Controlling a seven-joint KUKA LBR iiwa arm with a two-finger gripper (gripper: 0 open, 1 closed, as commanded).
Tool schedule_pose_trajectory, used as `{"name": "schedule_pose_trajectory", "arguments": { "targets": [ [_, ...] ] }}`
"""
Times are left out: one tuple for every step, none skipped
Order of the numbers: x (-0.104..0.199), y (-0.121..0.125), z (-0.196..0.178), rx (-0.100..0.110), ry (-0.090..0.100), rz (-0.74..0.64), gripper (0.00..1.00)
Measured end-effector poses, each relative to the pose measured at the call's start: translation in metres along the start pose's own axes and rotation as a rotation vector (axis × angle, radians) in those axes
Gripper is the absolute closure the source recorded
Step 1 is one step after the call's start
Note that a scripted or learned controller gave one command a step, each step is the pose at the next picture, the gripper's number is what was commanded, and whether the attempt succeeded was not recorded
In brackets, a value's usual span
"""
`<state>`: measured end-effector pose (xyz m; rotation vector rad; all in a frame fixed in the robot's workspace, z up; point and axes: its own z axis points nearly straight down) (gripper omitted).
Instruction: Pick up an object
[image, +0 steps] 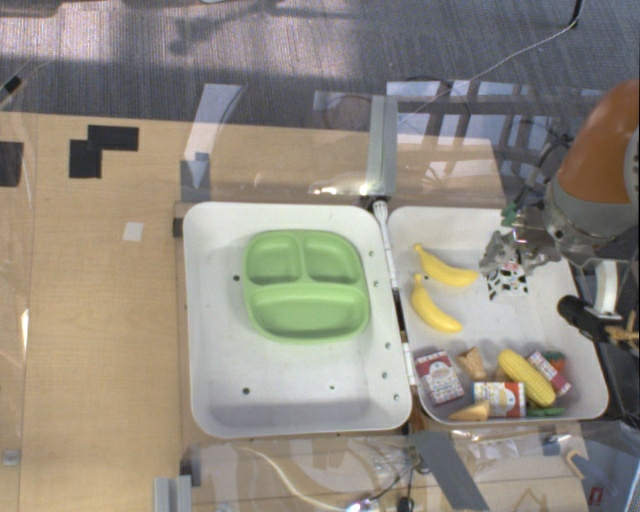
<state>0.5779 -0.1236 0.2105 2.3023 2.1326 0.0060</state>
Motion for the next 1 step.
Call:
{"name": "schedule_pose_trajectory", "arguments": {
  "targets": [
    [0.0504, 0.0293, 0.0264, 0.001, 0.000, -0.136, 1.00]
  ]
}}
